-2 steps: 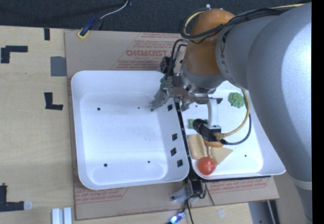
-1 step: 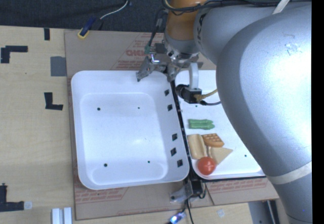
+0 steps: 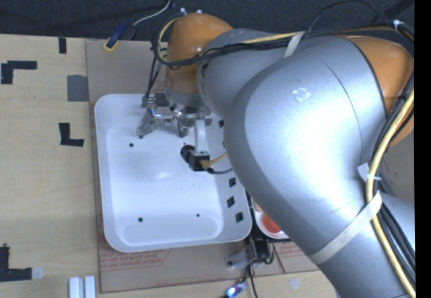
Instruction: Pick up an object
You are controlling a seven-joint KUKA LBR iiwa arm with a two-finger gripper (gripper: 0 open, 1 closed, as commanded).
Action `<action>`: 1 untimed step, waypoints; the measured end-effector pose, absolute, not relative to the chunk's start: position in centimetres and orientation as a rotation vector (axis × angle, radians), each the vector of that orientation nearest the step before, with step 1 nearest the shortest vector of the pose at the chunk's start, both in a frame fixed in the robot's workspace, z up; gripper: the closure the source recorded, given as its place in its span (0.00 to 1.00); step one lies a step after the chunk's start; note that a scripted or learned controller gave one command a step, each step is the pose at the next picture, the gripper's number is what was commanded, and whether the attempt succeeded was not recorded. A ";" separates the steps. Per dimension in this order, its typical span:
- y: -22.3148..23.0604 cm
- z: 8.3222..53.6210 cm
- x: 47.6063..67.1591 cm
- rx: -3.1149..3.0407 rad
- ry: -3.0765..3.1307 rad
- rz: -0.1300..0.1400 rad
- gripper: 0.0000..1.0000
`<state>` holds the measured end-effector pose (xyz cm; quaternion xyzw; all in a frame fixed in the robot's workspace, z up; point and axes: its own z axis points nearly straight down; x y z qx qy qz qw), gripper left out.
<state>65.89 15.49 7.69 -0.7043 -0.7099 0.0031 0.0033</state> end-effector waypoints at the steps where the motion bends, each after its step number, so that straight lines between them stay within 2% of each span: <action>1: 20.1 17.1 66.8 -2.216 -2.230 -0.011 0.00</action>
